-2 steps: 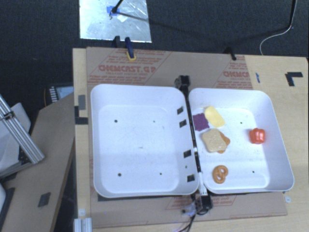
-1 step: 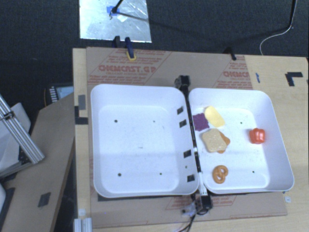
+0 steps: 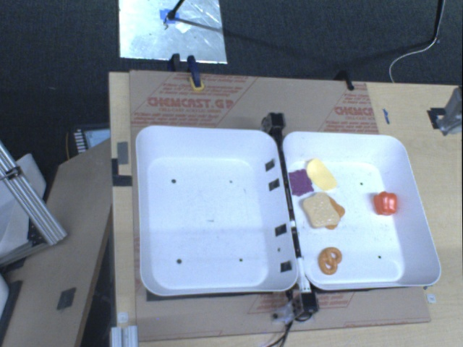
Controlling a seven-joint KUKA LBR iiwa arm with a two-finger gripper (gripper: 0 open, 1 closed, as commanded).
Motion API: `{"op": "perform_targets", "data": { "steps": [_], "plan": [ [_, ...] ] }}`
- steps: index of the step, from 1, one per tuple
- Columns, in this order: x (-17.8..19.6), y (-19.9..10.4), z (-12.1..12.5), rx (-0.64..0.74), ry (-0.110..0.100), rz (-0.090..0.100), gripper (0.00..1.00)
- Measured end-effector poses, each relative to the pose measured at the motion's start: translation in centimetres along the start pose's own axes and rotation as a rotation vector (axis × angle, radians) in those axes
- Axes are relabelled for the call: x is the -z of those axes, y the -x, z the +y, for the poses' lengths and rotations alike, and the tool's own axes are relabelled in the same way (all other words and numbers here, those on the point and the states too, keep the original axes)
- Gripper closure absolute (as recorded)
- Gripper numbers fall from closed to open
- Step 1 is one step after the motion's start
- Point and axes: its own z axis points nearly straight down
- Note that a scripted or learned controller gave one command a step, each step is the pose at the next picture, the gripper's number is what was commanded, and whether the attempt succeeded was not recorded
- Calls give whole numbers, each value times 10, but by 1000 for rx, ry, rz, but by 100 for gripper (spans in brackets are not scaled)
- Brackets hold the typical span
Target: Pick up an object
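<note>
Five small things lie in the right bin (image 3: 412, 186), all to the left of the gripper (image 3: 448, 114) and nearer to me than it. Nearest is a brown pretzel (image 3: 330, 260). Beyond it I see a tan slice of bread (image 3: 323, 211), and off to its right, closest to the gripper, a red pepper (image 3: 385, 203) on its own. Further back, a flat purple piece (image 3: 300, 182) sits beside a yellow lump (image 3: 320, 174), which touches the far edge of the bread. The left bin (image 3: 145, 194) lies well away from the gripper. The gripper shows as a grey shape at the right edge, past the bin's far corner. I cannot tell whether it is open or closed, and I see nothing held in it.
</note>
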Motion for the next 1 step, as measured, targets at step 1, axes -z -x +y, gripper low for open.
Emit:
{"op": "perform_targets", "data": {
  "steps": [1],
  "plan": [
    [0, -36, 0, 0, 0, 0, 100]
  ]
}}
